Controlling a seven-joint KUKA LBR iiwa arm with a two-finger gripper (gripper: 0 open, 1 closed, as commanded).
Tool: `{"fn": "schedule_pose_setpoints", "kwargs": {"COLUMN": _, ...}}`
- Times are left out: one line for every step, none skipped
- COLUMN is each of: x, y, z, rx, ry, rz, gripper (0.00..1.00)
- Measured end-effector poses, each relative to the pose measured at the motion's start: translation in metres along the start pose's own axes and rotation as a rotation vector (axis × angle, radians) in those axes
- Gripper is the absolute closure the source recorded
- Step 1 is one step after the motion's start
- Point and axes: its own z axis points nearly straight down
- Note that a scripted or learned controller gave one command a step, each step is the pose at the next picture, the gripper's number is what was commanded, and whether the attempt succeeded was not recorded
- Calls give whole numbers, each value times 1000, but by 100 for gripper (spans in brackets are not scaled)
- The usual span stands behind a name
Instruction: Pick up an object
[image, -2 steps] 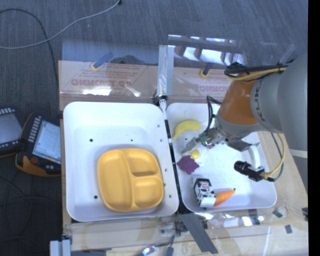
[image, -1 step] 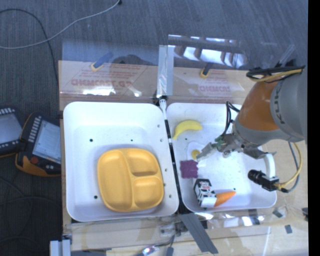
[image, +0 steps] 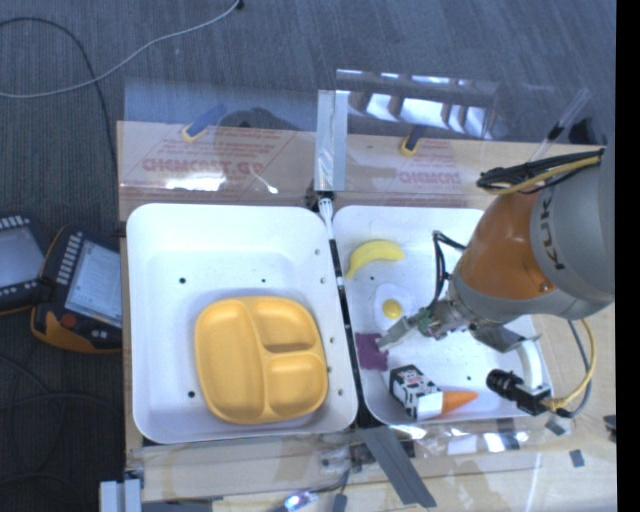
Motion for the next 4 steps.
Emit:
{"fn": "schedule_pose_setpoints", "kwargs": {"x": -13, "y": 68, "z": -40, "rx": 12, "ry": 11, "rz": -249, "gripper": 0}}
{"fn": "schedule_pose_setpoints", "kwargs": {"x": -51, "y": 27, "z": -73, "rx": 10, "ry": 11, "rz": -437, "gripper": 0}}
{"fn": "schedule_pose_setpoints", "kwargs": {"x": -11, "y": 75, "z": 2, "rx": 7, "ry": 10, "rz": -629, "gripper": 0}}
{"fn": "schedule_pose_setpoints", "kwargs": {"x": -10, "y": 78, "z": -8, "rx": 0, "ry": 10, "rz": -629, "gripper": 100}}
